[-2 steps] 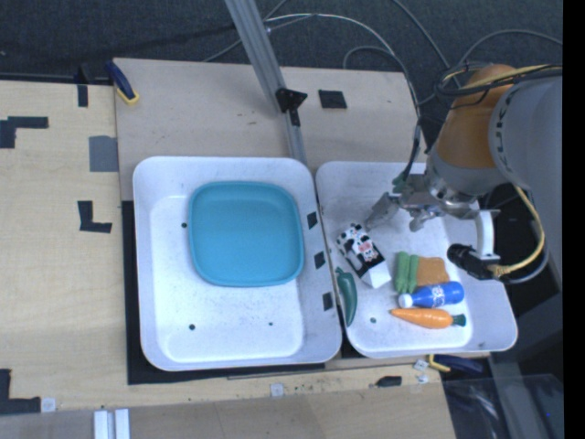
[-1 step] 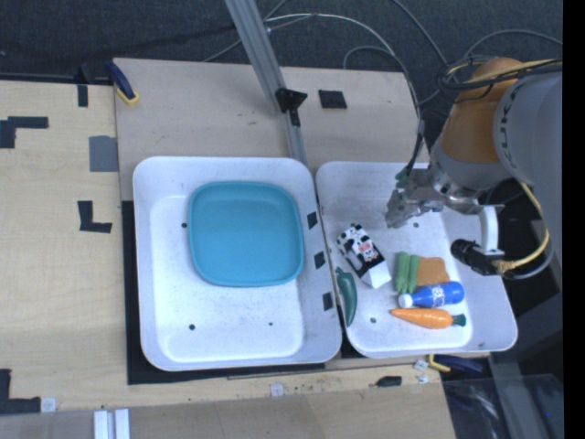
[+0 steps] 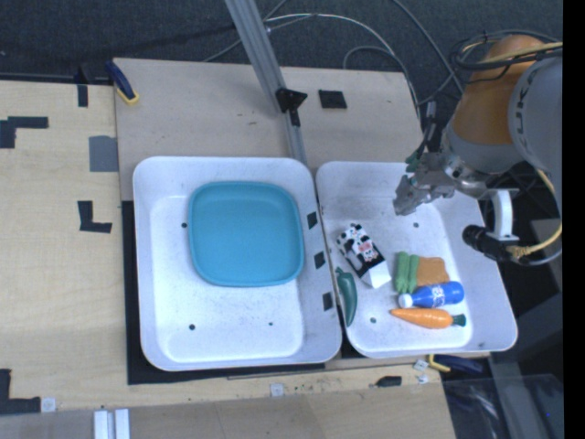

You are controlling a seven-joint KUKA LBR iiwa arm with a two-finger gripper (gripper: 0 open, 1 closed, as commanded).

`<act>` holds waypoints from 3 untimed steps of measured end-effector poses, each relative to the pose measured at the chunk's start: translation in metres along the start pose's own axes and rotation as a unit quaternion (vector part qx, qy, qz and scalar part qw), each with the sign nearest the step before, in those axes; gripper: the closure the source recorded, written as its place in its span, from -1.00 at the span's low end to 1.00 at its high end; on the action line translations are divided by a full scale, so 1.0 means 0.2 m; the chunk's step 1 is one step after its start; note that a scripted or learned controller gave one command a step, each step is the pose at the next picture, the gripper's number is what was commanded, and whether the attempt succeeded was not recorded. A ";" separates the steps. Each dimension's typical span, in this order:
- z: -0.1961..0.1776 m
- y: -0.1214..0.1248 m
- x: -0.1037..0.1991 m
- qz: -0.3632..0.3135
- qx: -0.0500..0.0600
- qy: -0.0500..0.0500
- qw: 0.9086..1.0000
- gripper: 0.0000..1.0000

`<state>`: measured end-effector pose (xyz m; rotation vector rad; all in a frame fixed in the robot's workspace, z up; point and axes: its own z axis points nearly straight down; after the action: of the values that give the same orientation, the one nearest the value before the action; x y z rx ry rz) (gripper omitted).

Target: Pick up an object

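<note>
The claw [image 3: 409, 199] hangs over the far part of the right bin [image 3: 484, 337], near the tabletop's right edge; how far it is open cannot be told, and nothing shows in its grip. The objects lie toward that bin's near side: a black-and-white cow toy [image 3: 359, 248], a green pepper [image 3: 347, 295] against the left wall, a green and orange piece [image 3: 420, 271], a blue bottle [image 3: 433, 294] and an orange carrot [image 3: 425, 318]. A teal plate [image 3: 246, 232] rests in the left bin [image 3: 164, 327].
</note>
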<state>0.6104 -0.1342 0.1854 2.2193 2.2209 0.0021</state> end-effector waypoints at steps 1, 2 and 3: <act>-0.17 0.00 0.00 0.000 0.000 0.000 1.000 1.00; -0.15 -0.05 0.30 -0.002 0.002 0.001 1.000 1.00; -0.11 -0.13 0.55 -0.002 0.002 0.001 1.000 1.00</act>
<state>0.5851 -0.0232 0.2071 2.2176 2.2274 -0.0006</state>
